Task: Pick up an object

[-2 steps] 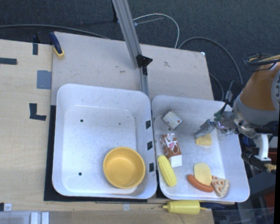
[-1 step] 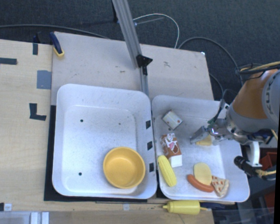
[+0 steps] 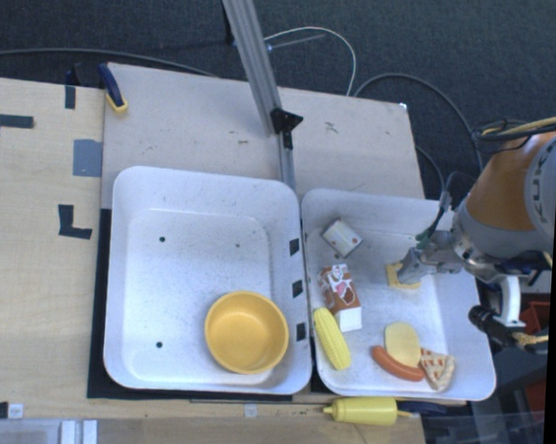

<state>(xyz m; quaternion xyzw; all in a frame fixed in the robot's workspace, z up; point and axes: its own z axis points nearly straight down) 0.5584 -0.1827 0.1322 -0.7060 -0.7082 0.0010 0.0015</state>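
Observation:
My gripper [image 3: 411, 270] hangs low in the right bin [image 3: 377, 213], at its right side, directly over a small yellow block [image 3: 399, 277] that peeks out beneath it. Left of it lie a small grey-white box [image 3: 342, 236] and a red-and-white carton [image 3: 340, 296]. Toward the front of the same bin are a yellow corn cob [image 3: 332, 338], a red sausage [image 3: 396, 362], a yellow slice [image 3: 403, 343] and a pizza wedge [image 3: 436, 368]. A yellow bowl [image 3: 246, 332] sits in the left bin [image 3: 167, 200].
A yellow mustard bottle [image 3: 365, 411] lies on the bench just outside the right bin's front rim. A grey metal pole [image 3: 260, 60] slants across the back, ending between the bins. Cables loop behind the right bin.

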